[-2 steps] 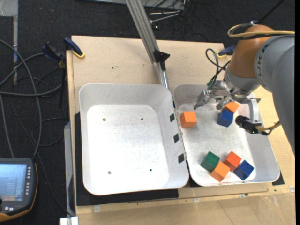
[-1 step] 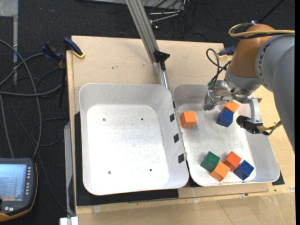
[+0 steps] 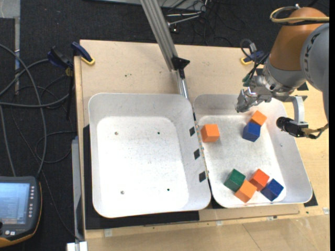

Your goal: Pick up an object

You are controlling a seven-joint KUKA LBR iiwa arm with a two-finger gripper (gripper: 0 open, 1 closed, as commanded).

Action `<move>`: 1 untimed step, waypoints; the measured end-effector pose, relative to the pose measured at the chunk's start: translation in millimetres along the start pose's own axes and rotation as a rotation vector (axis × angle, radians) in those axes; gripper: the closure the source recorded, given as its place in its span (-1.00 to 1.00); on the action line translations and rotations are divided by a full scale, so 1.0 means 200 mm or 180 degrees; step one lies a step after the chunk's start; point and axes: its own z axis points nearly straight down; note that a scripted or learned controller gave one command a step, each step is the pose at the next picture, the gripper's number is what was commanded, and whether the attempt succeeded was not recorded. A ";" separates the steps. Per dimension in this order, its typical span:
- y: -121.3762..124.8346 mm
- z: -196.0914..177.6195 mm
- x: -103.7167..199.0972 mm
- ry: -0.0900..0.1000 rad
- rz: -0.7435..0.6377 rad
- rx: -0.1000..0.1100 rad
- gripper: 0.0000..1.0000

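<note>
At the frame's upper right, the arm [image 3: 301, 46] is bulbous grey with a broad orange band, thin cables looping over it, and a small metallic hand [image 3: 245, 104] below.

Dark floor [image 3: 42, 25], cables [image 3: 31, 88], perhaps carpet

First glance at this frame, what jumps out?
The arm with its orange band, reaching in from the right, gripper low over the right bin's far end. Then the bright blocks there: an orange-on-blue pair beside the gripper, a lone orange block, and a cluster at the near end.
</note>
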 end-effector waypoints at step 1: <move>0.01 -0.21 0.00 0.0001 -0.0007 0.0004 1.00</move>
